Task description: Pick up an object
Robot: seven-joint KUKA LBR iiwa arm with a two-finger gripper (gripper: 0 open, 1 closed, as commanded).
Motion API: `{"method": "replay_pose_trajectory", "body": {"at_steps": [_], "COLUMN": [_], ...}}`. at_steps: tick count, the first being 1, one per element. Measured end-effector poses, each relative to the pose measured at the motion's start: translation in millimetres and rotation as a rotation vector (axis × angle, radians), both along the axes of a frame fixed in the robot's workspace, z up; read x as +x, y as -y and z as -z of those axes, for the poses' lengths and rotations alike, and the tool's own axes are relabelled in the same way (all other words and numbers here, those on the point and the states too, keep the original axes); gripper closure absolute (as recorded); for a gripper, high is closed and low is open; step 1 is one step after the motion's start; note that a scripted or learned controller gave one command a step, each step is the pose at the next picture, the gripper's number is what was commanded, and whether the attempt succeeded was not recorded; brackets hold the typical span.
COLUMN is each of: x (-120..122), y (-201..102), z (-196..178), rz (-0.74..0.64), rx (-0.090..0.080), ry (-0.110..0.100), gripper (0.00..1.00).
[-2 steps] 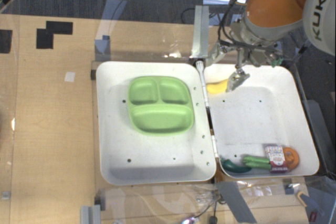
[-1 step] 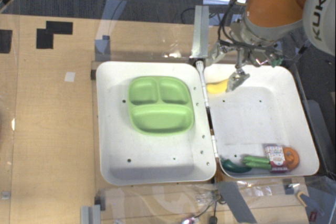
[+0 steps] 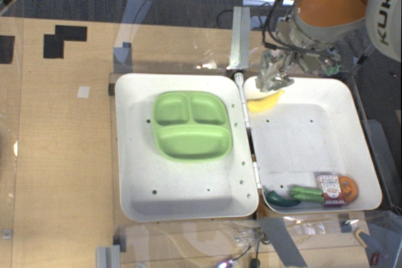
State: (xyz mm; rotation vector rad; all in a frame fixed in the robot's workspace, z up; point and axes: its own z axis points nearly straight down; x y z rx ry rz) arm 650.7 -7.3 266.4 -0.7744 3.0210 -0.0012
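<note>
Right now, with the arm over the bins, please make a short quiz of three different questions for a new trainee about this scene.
1. True or false: the green divided plate lies in the left bin.
2. Which thing is nearest the gripper?
A. the yellow banana-like object
B. the green and teal items
C. the small packet
3. Fill in: the packet and the green items lie along the ____ edge of the right bin, the one closest to the camera.

Key
1. True.
2. A; it lies just below the gripper in the view, at the right bin's far left corner.
3. Near.
</note>
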Motion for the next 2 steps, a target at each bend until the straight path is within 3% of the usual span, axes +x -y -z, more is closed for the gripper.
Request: {"method": "replay_pose_trajectory", "body": {"at_steps": [1, 2], "x": [0, 20], "y": [0, 16], "z": [0, -29], "rz": [0.000, -0.672], "rx": [0.000, -0.013], "ry": [0.000, -0.007], "gripper": [0.00, 0.00]}}
